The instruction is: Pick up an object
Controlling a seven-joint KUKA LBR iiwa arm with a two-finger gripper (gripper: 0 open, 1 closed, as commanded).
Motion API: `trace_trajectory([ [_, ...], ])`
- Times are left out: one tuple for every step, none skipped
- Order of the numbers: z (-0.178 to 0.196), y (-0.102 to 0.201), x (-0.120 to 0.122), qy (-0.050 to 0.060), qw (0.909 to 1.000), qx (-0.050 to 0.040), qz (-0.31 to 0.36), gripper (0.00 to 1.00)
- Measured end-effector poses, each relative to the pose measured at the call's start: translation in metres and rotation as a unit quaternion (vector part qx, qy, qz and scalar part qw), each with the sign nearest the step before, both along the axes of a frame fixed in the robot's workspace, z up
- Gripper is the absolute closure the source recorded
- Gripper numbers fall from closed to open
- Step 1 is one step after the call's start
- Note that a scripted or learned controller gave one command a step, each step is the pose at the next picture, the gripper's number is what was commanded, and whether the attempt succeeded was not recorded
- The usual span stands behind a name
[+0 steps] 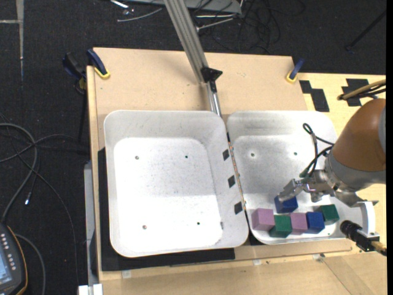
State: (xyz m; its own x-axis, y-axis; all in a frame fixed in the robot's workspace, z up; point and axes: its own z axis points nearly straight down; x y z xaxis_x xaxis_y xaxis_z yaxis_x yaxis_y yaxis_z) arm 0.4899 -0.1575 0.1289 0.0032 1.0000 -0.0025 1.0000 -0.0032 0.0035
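Both bins [166,128] white w/ dark speckling. Counter [153,85] tan. Blocks in right bin: 2 purple [263,219], 2 blue [315,220], 2 green [282,225]. Arm [362,146] grey, orange band.

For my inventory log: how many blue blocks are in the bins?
2, both in the right bin: one blue block at the pincer, another in the bottom row. More may be hidden under the arm.

No readable text, labels, brands or numbers anywhere. Black square pattern marks on the tan wooden bench top [184,85], at its far right corner, carry no letters or digits. Small dark handheld device with lit screen [9,266], left of the bench and near the front, is too blurred to read.
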Motion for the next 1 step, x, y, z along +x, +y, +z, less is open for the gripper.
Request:
trace_trajectory([
  [0.1489,-0.05,0.0283,-0.003,1.0,-0.0015,0.002,0.0],
])
